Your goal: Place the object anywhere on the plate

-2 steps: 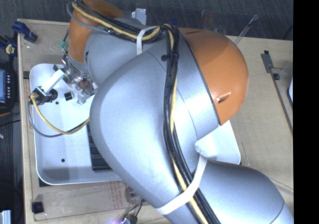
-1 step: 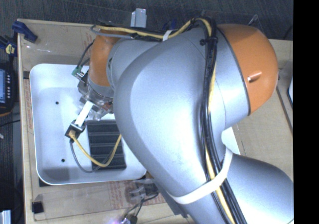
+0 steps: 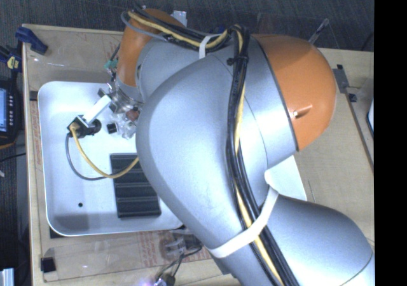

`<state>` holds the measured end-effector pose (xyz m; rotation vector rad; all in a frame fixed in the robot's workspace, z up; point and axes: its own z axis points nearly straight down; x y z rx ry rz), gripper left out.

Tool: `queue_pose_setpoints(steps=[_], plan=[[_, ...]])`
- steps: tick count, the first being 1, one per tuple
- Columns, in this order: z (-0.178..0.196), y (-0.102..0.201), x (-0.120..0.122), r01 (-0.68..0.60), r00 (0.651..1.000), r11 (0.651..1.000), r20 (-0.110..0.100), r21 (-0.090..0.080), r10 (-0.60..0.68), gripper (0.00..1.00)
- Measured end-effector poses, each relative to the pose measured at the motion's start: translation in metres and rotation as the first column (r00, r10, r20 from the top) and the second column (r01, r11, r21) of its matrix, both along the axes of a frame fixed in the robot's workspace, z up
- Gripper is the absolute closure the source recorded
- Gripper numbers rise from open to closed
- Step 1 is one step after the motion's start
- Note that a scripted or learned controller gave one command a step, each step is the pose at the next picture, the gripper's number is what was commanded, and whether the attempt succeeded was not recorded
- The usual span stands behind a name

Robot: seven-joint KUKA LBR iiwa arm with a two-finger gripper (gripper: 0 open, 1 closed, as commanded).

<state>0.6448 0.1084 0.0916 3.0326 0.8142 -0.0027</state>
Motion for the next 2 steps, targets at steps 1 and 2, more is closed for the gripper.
queue_pose_setpoints(steps=[1, 2], plan=[[0.136, -0.008, 0.002, -0.724, 0.69, 0.69, 0.002, 0.004, 0.724, 1.0], [0.025, 0.02, -0.067, -0.82, 0.572, 0.572, -0.006, 0.008, 0.82, 1.0]])
